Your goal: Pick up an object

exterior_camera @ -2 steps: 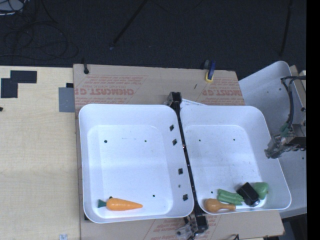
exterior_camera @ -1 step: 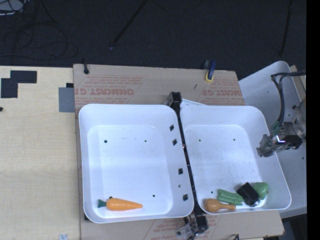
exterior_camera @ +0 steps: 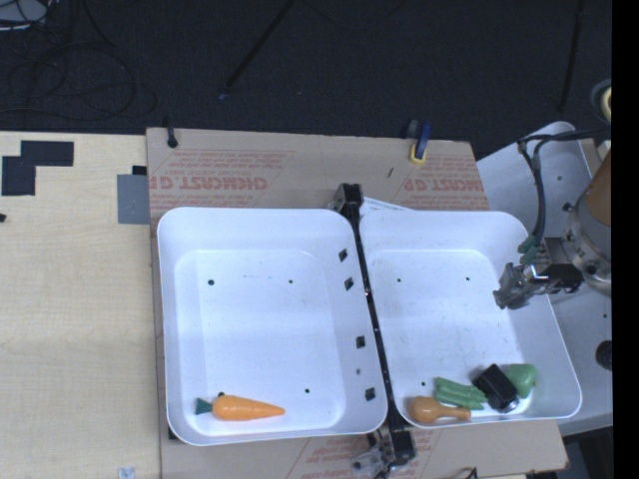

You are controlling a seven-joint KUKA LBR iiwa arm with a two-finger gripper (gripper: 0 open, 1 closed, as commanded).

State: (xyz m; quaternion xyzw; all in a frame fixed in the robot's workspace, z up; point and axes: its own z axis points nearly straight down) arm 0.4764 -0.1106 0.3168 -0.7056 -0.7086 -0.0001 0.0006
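I have not picked up anything yet, so the whole job is left to do. My gripper (exterior_camera: pixel 511 289) hangs over the right edge of the right bin (exterior_camera: pixel 439 238), up near the middle of that side. The arm comes in from the right, low and bent toward the bin. I cannot tell how the jaws stand; they are too small and dark to read.

The things to grab sit well apart from the gripper. In the right bin's front corner lie a green toy vegetable (exterior_camera: pixel 459 393), a black block (exterior_camera: pixel 495 386) and a tan pear-shaped toy (exterior_camera: pixel 436 411), all bunched close together. A toy carrot (exterior_camera: pixel 245 407) lies alone in the left bin (exterior_camera: pixel 250 228), near its front wall.
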